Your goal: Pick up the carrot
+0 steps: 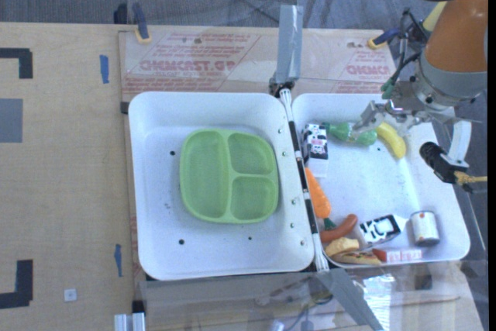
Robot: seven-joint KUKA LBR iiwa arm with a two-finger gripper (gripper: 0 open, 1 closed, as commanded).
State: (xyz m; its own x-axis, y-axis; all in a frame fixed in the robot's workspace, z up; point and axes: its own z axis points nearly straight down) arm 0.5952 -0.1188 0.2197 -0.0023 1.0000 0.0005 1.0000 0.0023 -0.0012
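Carrot lies in the right bin, tight against its left wall, running lengthwise along the divide between the two bins and untouched by the arm. Nearest the front edge of that bin sits a cluster of toy food: a yellowish piece with a red sausage-shaped item just above it, a small black-and-white carton beside them, and a silver can on its side toward the right corner. The left bin carries a green divided plate, set roughly at its centre, all three compartments bare. Further back in the right bin, a second black-and-white carton rests near the left wall beyond the carrot, with a green vegetable next to it and a banana just beyond that. The end effector hangs over this far part of the bin, near the green vegetable and banana and well apart from the carrot; whether its fingers are spread or closed cannot be told from here. Cardboard sheets line the table behind both bins.
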